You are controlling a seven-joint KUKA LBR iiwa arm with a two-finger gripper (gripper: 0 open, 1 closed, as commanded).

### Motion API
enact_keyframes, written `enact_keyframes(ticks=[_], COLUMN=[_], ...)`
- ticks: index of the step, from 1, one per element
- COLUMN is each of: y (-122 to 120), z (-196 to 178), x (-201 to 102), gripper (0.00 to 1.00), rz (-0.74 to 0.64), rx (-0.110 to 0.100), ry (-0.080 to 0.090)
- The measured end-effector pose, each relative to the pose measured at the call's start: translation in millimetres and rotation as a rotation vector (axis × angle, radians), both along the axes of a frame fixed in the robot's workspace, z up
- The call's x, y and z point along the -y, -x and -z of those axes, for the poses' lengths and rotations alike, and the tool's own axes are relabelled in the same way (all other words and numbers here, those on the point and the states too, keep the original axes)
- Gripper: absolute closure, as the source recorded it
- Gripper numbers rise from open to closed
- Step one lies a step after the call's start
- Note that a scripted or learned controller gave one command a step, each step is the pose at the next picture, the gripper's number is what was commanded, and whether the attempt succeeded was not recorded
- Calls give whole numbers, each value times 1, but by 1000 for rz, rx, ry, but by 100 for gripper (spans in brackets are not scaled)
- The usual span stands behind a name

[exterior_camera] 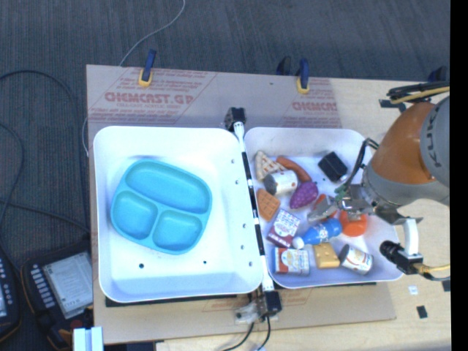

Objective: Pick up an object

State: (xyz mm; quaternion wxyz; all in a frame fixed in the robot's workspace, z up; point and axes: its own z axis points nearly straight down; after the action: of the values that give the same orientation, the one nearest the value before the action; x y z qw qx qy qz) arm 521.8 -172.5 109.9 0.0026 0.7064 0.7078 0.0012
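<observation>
Clutter fills the right shallow white bin (344, 134) on the table (183, 93): a black block (333, 165), a purple grape-like piece (304, 194), a red sausage shape (292, 169), a blue bottle (320, 233), an orange round piece (354, 227) and small printed cans (357, 260). The left white bin (110, 196) holds a blue three-compartment plastic tray (161, 205). The claw (341, 205) sits low over the heap's middle, between the purple piece and the orange one, and whether it is wide, narrow or gripping anything I cannot tell.

"chemcast gp" on board film (150, 97)
</observation>
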Motion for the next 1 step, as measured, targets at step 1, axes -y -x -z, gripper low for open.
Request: enact_keyframes(ticks=[1], y=[0], z=[-8], x=[0], gripper=[100], rz=[0], rx=[-4], ry=[-1])
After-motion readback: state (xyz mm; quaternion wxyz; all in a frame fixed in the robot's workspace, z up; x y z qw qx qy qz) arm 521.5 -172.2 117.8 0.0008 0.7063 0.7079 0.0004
